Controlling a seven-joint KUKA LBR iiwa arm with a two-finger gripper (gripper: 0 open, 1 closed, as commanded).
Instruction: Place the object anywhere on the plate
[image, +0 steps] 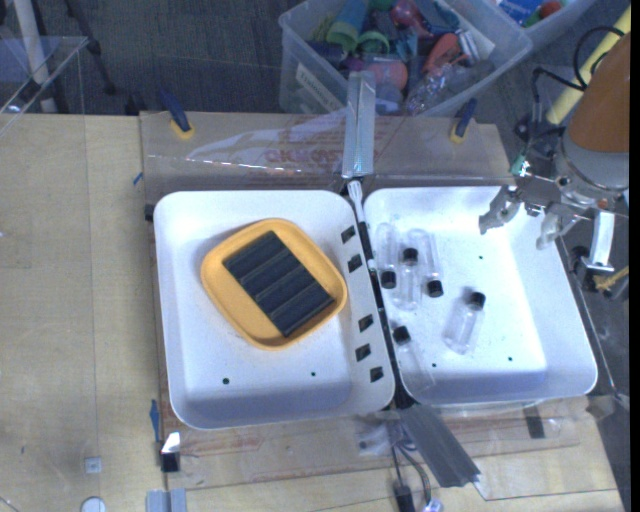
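A yellow plate lies in the left bin, with a dark ribbed slab resting across its middle. Several small clear bottles with black caps lie in the right bin: one near the centre, and others close to the divider. My gripper hangs over the right bin's far right corner. It is open with nothing between its fingers, and it is well apart from the bottles.
A divider with black clips runs between the two bins. Behind them stands a clear tub of colourful toys. Cables and the arm's body crowd the right side.
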